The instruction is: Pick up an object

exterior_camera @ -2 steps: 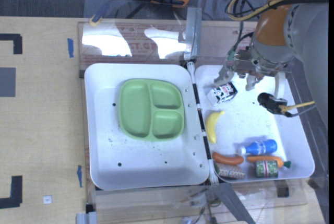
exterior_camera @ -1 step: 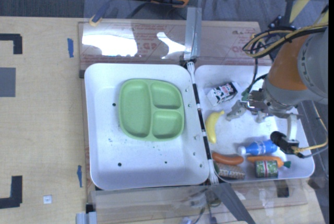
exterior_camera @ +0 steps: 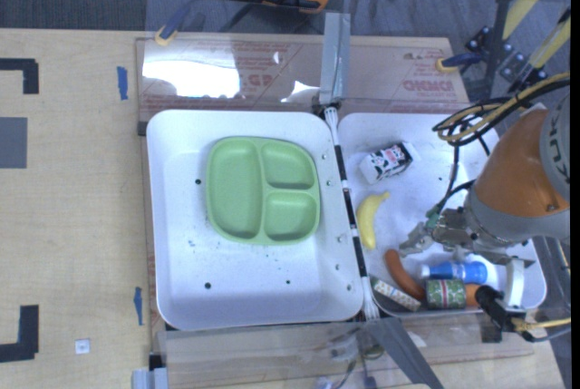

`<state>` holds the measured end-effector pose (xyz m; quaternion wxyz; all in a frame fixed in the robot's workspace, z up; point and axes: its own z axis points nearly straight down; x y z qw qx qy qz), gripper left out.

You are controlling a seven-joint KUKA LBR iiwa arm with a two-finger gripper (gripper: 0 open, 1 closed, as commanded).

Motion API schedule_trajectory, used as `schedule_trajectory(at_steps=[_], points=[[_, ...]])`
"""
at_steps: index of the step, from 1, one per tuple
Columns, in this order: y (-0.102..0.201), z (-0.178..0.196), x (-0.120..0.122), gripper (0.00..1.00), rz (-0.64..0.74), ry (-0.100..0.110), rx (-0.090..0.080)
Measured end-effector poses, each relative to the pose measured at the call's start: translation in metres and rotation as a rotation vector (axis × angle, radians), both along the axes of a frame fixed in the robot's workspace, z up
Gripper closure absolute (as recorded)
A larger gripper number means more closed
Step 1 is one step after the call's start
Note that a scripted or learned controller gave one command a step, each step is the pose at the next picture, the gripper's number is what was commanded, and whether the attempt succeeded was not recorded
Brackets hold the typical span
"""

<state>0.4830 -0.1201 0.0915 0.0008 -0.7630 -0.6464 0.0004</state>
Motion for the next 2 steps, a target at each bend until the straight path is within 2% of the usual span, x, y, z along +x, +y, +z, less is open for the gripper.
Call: schedule_trajectory(at_steps=[1, 2], points=[[0.000, 0.009, 0.000, 1.00, -0.002, 0.000, 0.000], [-0.010, 0.151, 0.072, 1.00, -0.194, 0.000, -0.002]])
